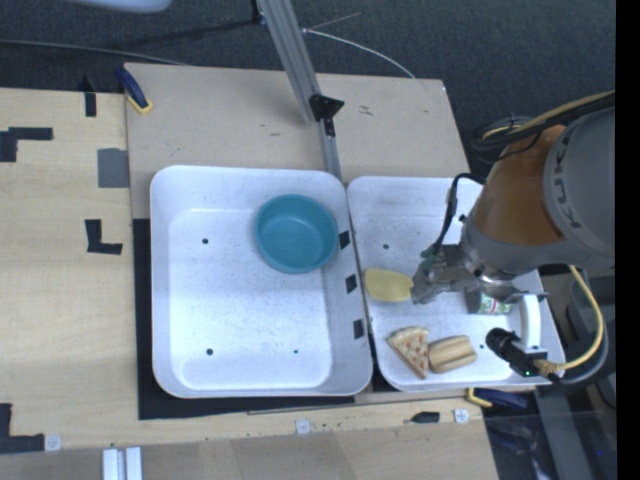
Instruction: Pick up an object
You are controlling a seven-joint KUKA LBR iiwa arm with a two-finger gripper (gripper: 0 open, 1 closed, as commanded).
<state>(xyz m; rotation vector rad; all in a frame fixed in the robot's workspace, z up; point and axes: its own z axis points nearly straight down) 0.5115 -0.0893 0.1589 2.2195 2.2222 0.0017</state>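
A pale yellow, rounded object [387,285] lies in the right bin [400,208], near its left wall. My gripper [425,284] sits low in that bin, right beside the yellow object's right end and seemingly touching it. Near the bin's front edge lie a pizza-slice toy [409,350] and a tan bread-roll toy [451,353], side by side. A blue bowl [295,232] stands upright in the left bin [200,298], at its back right.
The grey and orange arm [520,208] covers the right bin's right side. A slanted metal pole [300,63] runs from the top of the view down to the seam between the bins. Wooden bench surrounds both bins.
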